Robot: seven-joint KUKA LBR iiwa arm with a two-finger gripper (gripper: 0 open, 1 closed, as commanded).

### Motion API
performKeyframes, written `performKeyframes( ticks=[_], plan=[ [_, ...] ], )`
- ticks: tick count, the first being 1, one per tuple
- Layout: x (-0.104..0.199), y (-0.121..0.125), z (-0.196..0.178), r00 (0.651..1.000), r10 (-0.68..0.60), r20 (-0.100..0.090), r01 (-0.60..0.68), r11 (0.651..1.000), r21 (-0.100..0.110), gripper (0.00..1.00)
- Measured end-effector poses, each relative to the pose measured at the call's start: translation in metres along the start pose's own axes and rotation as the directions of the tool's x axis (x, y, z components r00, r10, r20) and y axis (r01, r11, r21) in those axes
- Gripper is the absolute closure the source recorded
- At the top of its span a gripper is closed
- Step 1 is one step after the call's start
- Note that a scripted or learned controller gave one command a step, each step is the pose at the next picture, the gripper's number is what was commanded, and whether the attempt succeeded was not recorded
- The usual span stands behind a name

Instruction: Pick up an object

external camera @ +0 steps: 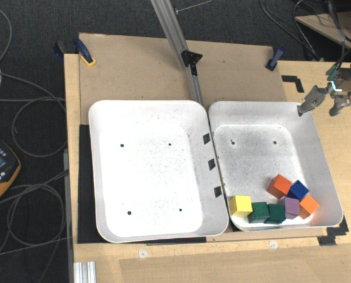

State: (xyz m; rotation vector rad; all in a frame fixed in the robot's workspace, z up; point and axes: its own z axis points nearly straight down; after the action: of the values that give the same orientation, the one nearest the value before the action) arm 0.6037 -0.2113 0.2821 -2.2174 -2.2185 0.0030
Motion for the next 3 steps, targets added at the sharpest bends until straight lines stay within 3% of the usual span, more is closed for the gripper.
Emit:
performKeyframes(
  ticks=[1, 3],
  plan=[
    [0.0, 0.001, -0.003, 1.0, -0.001, 0.002, 0.001, 1.0, -0.004, 0.0],
    [0.008, -0.002, 0.121, 1.0, 0.0, 0.0, 0.0, 1.0, 0.003, 0.0]
  ],
)
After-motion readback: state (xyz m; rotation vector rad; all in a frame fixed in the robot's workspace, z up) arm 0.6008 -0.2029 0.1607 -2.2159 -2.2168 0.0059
